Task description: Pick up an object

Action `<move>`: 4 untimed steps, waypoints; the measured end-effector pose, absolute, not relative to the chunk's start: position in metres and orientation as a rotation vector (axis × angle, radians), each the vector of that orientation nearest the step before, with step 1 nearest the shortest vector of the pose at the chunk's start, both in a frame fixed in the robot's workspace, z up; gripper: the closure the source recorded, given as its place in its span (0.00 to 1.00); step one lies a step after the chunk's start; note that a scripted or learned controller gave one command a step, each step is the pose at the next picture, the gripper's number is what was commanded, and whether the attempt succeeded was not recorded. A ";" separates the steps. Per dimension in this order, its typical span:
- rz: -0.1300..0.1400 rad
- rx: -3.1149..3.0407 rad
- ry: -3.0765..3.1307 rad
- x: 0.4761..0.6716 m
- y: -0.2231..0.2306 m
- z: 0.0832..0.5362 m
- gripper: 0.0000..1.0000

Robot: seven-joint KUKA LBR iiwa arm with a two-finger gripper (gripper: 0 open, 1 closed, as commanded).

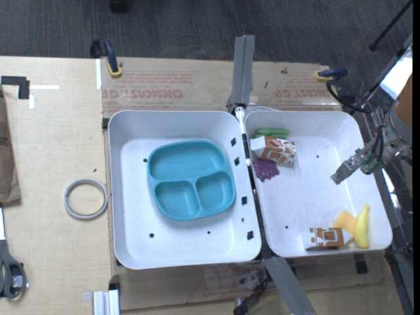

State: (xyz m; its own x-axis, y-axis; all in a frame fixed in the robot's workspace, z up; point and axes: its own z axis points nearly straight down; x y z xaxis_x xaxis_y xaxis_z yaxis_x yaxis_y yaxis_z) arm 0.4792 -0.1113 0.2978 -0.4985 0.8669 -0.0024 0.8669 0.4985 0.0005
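The gripper (344, 173) hangs over the right bin (308, 241) near its right wall; whether it is wide or narrow I cannot tell, and nothing shows in its grasp. Below it lie a banana (361, 226) and a small printed carton (326, 238). Across the bin sit another carton (278, 151), purple grapes (266, 169) and a green piece (272, 132). The left bin (131, 241) holds a blue divided plate (191, 179)
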 end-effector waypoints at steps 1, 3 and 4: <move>0.000 1.262 2.878 0.477 -0.204 0.117 1.00; 0.000 1.327 2.847 0.519 -0.159 0.091 0.00; 0.000 1.267 2.865 0.480 -0.212 0.094 0.00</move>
